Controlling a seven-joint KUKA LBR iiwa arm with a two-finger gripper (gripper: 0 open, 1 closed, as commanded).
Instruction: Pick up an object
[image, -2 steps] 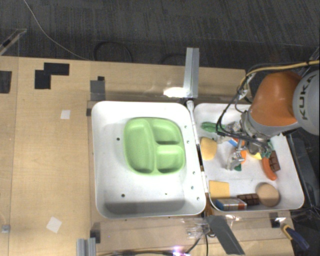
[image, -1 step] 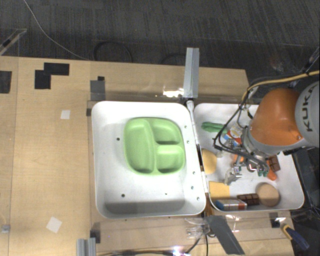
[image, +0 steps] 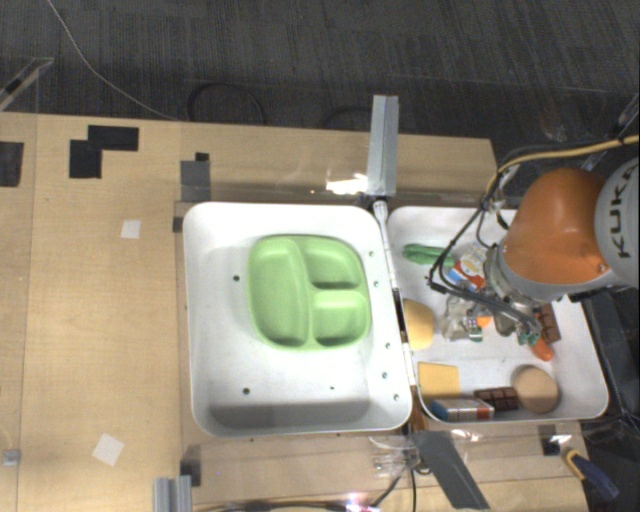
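Nearest to us, along the lower edge of the right bin (image: 600, 405), we see a marker-like stick (image: 462, 409) with a red end, lying flat beside a dark brown bar (image: 498, 401). Just behind them sit a tan ball (image: 535, 388) on the right and a flat yellow square (image: 438, 378) on the left.

Further in, a pale yellow rounded object (image: 418, 324) rests against the divider between the bins. The gripper (image: 470, 322) hangs over the middle of the right bin, just right of that yellow object and well behind the square and the ball. Its tips are lost among cables and small coloured items, so we cannot tell whether it is parted or closed, nor whether anything is caught in it. A reddish-orange item (image: 543, 347) lies just right of the gripper, and a green elongated object (image: 428, 254) lies beyond it near the far wall.

In the left bin (image: 210, 300) a green sectioned tray (image: 305, 290) sits upside up in the centre, well apart from the gripper.

Behind everything, the orange band (image: 555, 235) of the arm rises over the right bin's far right corner.
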